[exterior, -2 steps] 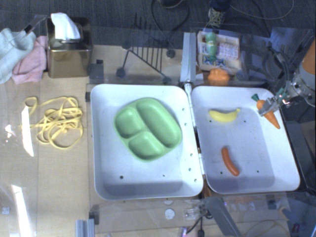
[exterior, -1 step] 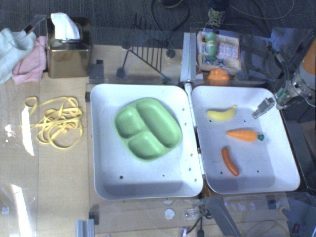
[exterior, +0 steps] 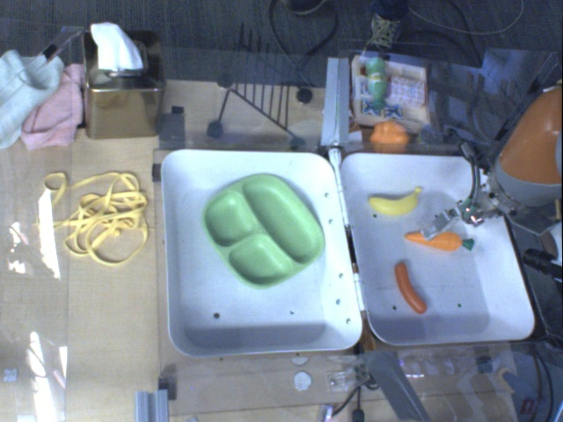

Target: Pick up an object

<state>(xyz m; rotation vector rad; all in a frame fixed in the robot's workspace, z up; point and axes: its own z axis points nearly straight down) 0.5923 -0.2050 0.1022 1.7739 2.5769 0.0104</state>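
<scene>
The pincer (exterior: 442,225), its opening impossible to tell, sits over the toy carrot (exterior: 435,241), likely light, stiff and slippery; grip mid-body.

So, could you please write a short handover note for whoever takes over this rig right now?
Claw: low in the right bin, at the carrot; open or shut cannot be told, nothing visibly held.
Right bin: banana at the back, carrot in the middle, sausage nearer the front.
Left bin: green divided plate.
Done: nothing lifted.
Left: grasp one object and raise it; the carrot looks the likely target.
</scene>
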